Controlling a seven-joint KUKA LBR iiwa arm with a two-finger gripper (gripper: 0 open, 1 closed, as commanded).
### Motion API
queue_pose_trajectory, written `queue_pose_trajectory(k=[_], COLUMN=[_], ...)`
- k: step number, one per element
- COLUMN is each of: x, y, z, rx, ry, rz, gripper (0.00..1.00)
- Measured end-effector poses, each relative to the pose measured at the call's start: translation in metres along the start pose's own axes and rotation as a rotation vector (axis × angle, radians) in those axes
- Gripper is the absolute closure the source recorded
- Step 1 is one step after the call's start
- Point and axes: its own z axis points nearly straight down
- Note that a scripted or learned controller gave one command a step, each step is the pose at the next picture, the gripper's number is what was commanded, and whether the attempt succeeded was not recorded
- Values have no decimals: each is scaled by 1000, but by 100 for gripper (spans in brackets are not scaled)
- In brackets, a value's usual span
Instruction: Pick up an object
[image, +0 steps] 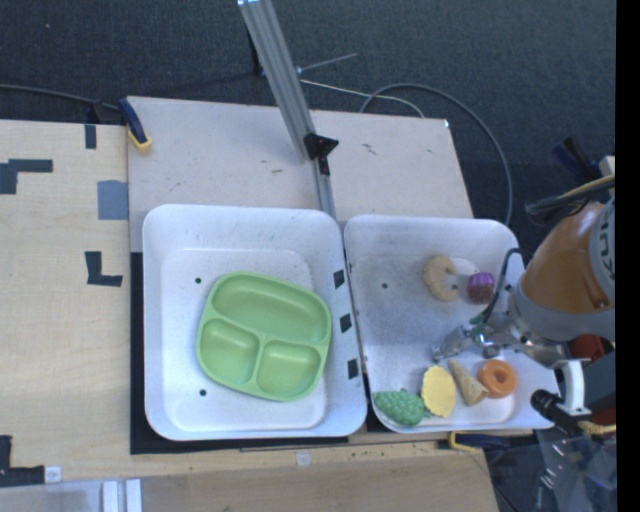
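Observation:
The right bin (400, 250) holds several toy foods. A tan bagel (438, 277) and a purple piece (481, 287) lie near its far side. Along the near edge sit a green broccoli (400, 405), a yellow piece (437, 390), a tan cone (466, 382) and an orange ring (497, 378). My gripper (452, 347) hangs low over the bin's middle right, just beyond the cone and the yellow piece, between them and the bagel. Nothing shows in its grasp.
The left bin (170, 250) carries a green divided plate (264, 336). A slanted metal rod (290, 90) reaches down to the wall between the two bins. The arm's orange band (565, 270) overhangs the right bin's right edge.

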Motion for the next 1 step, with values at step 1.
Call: queue_pose_trajectory(k=[1], x=[1], y=[0], z=[-11], rx=[0], ry=[2], rz=[-1], gripper=[100])
